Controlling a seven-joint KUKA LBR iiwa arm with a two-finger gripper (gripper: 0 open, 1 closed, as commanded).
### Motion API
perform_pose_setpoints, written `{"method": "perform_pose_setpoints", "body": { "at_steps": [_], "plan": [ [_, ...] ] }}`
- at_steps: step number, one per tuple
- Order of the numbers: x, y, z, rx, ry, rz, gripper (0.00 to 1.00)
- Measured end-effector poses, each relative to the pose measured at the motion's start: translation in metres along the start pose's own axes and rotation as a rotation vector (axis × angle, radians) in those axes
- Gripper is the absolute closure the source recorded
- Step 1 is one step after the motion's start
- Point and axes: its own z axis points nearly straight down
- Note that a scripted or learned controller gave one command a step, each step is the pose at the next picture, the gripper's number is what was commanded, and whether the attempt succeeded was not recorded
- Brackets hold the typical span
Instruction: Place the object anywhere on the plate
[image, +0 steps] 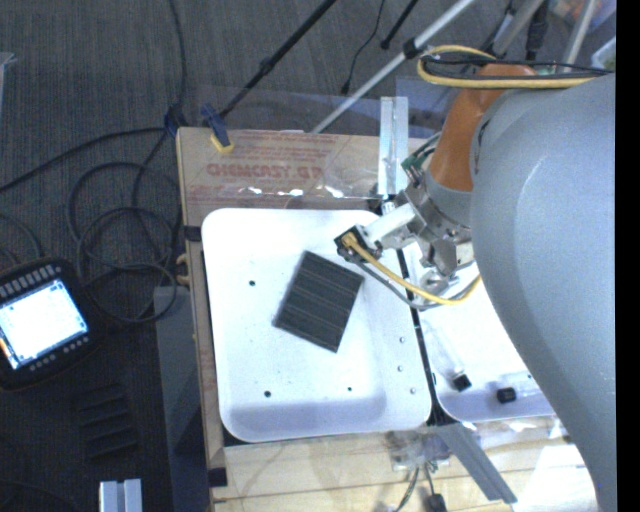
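A dark ribbed rectangular plate (318, 300) lies tilted in the middle of the left white bin (240, 400). My gripper (441, 264) hangs at the end of the grey arm, above the seam between the two bins and to the upper right of the plate. The wrist and arm hide its tip, and I see nothing held in it. Two small black objects (460, 381) (505, 395) lie in the right bin (470, 410), near its front edge.
The large grey arm covers most of the right bin. A cardboard sheet (270, 165) lies behind the left bin. A handheld screen (40, 322) and cables sit on the floor at the left.
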Motion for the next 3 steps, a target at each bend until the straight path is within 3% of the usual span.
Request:
{"method": "perform_pose_setpoints", "body": {
  "at_steps": [2, 3],
  "plan": [
    [0.000, 0.000, 0.000, 0.000, 0.000, 0.000, 0.00],
    [0.062, -0.048, 0.045, 0.002, 0.000, -0.039, 0.00]
  ]
}}
